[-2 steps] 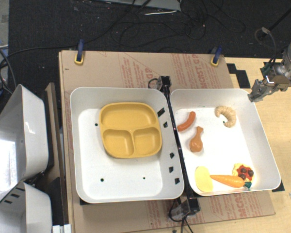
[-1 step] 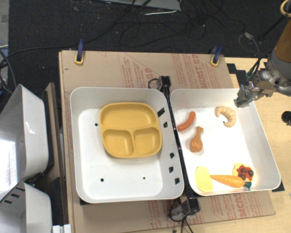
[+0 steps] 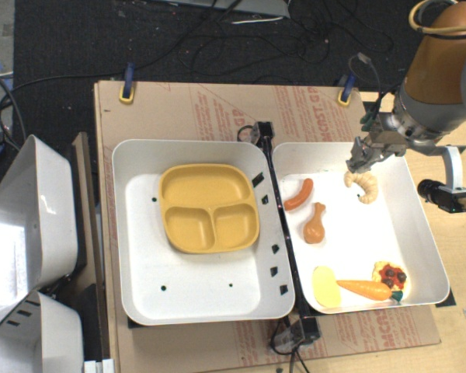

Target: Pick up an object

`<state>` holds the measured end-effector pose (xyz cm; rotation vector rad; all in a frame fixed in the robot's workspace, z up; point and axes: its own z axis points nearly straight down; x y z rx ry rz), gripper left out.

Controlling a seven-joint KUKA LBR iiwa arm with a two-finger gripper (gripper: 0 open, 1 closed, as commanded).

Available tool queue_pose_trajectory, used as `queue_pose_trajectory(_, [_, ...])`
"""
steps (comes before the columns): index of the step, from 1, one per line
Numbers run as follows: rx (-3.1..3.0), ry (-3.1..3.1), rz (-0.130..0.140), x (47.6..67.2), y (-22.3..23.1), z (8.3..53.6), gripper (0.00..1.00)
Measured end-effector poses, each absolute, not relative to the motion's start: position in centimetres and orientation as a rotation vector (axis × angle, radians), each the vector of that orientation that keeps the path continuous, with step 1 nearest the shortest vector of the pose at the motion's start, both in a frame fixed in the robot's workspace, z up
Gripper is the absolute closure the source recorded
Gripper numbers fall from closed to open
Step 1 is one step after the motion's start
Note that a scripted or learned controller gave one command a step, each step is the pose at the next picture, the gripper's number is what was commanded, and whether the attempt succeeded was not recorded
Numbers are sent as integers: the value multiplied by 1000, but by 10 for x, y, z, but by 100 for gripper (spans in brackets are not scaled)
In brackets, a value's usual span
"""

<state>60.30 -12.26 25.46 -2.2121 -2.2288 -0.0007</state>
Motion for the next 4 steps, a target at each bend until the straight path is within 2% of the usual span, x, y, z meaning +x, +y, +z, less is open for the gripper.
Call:
queue_pose_trajectory(1, [-2211,-2228,1,596,-68,239,100])
queue_pose_trajectory(4, [-2210,-2231,-2,575,84,242,100])
